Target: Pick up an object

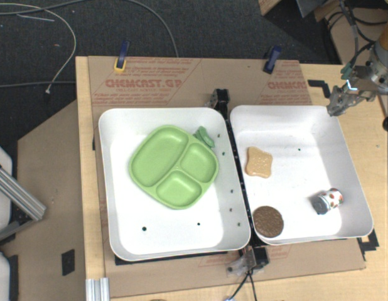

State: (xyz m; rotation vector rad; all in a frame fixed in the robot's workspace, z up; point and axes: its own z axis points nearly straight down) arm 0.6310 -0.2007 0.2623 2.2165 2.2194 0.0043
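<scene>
My gripper [340,103] hangs at the far right, just above the back right corner of the right bin [294,119], with nothing seen between its fingers. In that bin lie a tan slice of toast [258,162], a round brown patty [268,221] near the front edge, and a small tipped cup [326,200] with a white, red-spotted side at the right. The left bin [118,218] holds a green divided plate [174,166] with a small green piece [205,137] at its back right rim.
Both bins sit on a cardboard sheet [181,80] held by blue clamps [122,54] at the back. Black clips join the bins at back and front. Cables trail over the dark floor behind the bench.
</scene>
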